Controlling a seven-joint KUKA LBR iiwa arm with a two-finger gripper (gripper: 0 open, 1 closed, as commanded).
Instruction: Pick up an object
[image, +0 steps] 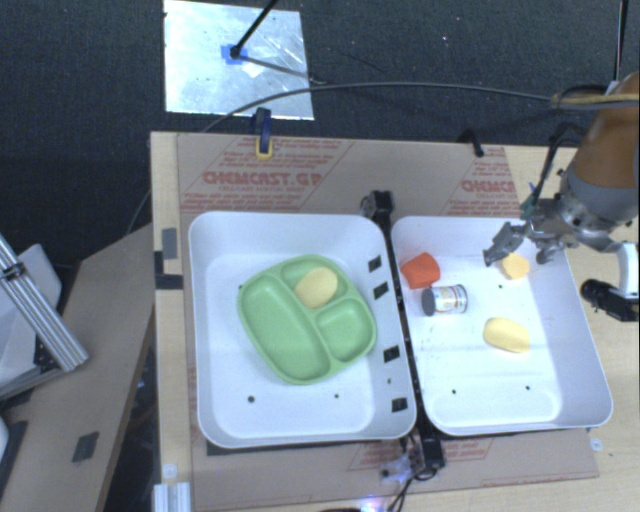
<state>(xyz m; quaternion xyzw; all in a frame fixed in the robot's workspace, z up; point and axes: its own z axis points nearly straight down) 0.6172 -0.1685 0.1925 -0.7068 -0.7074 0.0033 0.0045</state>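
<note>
bench (300, 165) front edge at the bottom of frame, a small tangle of cables (415, 462) at the seam between the two bins. left bin (300, 420) takes lower centre-left; right bin (520, 410) lower right, the two touching along a black hinge strip.

left bin: green divided plate (290, 335), tilted diagonally in frame. a pale yellow rounded object (317, 287) sits in its upper small compartment.

right bin, four things: orange block (421, 268) near the upper left corner; small jar (446, 299) lying on its side just below and touching or almost touching the block; yellow oval piece (507, 334) mid-bin, apart from the rest; small yellow chunk (515, 266) toward the upper right.

arm enters from the right edge, upper right of frame. gripper (522, 245) hangs over the upper right of the right bin, fingers spread apart, straddling the space just above the small yellow chunk. nothing between them. can't tell if a fingertip touches the chunk.

foil-like sheet (238, 60) at top of frame, beyond the bench.
</note>
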